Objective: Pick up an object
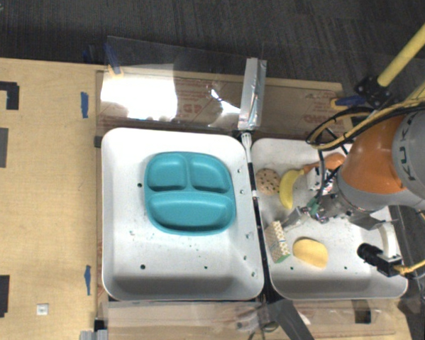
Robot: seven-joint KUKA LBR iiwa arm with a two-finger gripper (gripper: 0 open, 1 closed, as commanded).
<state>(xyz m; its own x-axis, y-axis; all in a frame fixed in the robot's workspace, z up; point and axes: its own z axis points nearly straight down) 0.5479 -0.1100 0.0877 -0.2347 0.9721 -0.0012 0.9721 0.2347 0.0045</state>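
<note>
The right bin [349,271] holds a round speckled cookie [268,181], a yellow banana [288,188], a yellow lemon-like piece [310,252] and a patterned snack bar [279,241]. My gripper [296,218] hangs low over the middle of this bin, pointing left and down. It sits between the banana and the lemon-like piece, just above the bar's upper end. The wrist's bulk partly hides an orange item [333,160] at the back of the bin.
The left bin [122,267] bears a teal divided plate [190,191]. A clear plastic sheet and a taped metal post [252,93] stand behind the bins. Cables and a black fitting [375,258] trail along the right bin's right side.
</note>
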